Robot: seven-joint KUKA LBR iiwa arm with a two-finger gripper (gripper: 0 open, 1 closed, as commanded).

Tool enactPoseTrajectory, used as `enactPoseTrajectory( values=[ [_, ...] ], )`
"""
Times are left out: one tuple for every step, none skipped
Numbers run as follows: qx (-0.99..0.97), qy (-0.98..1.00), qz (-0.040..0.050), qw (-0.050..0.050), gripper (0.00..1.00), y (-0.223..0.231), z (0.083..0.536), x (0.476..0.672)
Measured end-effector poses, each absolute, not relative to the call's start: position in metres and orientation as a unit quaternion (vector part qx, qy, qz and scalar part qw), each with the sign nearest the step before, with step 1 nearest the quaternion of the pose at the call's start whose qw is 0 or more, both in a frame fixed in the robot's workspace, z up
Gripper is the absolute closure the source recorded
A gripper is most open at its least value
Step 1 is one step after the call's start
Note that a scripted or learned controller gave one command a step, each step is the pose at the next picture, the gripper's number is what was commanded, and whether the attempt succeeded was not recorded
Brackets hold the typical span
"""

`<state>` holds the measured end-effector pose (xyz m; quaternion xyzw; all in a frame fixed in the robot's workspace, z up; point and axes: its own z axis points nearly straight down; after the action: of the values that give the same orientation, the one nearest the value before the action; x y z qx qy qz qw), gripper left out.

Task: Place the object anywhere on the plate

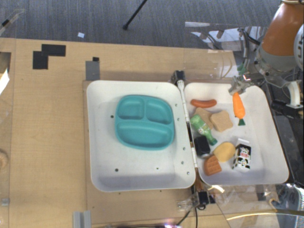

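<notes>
A teal plate (144, 121) with three compartments lies in the left bin (102, 170). An orange carrot (238, 106) with a green leafy end pointing toward the front hangs over the back of the right bin (275, 165). My gripper (236, 88) is directly above the carrot's narrow end, and its fingers are closed on that end. The arm's orange band (282, 30) rises at the upper right.
The right bin holds a sausage (203, 102), a bread slice (221, 121), a green bottle (203, 127), a black block (202, 145), a yellow lump (224, 151), an orange pastry (213, 165) and a small milk carton (242, 156). A divider rail (186, 122) separates the bins.
</notes>
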<state>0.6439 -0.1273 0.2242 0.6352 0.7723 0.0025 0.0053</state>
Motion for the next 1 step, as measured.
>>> enactPoseTrajectory(
  values=[
    [0.656,0.755,0.0049,0.003,1.0,-0.0486,0.2364,0.6623]
  ],
)
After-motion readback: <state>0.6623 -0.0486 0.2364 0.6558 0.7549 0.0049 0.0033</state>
